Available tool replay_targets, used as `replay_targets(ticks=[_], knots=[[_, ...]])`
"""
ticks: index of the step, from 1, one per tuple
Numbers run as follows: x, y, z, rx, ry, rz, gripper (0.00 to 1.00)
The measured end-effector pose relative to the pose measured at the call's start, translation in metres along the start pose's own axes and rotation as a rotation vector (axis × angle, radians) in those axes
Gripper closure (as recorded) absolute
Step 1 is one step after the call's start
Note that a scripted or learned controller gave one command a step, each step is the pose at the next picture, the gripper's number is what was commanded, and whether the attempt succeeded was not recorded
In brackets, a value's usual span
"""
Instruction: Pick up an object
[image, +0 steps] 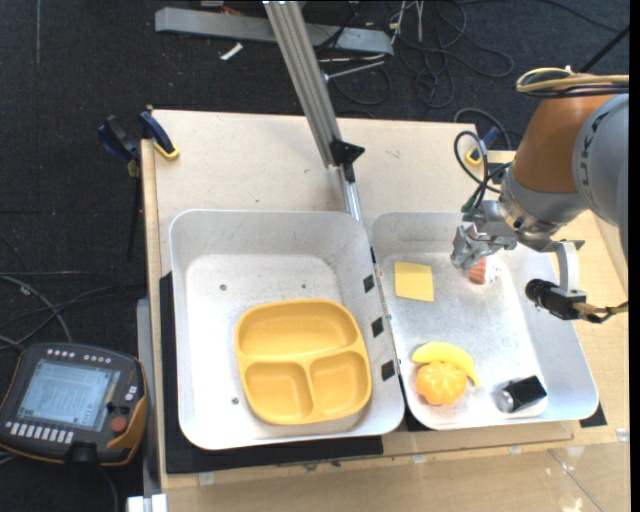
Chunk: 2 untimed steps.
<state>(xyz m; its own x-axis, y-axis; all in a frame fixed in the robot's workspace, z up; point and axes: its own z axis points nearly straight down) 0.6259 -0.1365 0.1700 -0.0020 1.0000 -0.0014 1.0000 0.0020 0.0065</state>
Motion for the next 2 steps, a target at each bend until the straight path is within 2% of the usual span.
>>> replay_targets(ticks=[1, 2], knots=[[0.0, 0.006, -0.064, -0.002, -0.001, -0.001, 1.0], [0.0, 0.007, -0.096, 0.001, 0.0, -0.001, 1.0]])
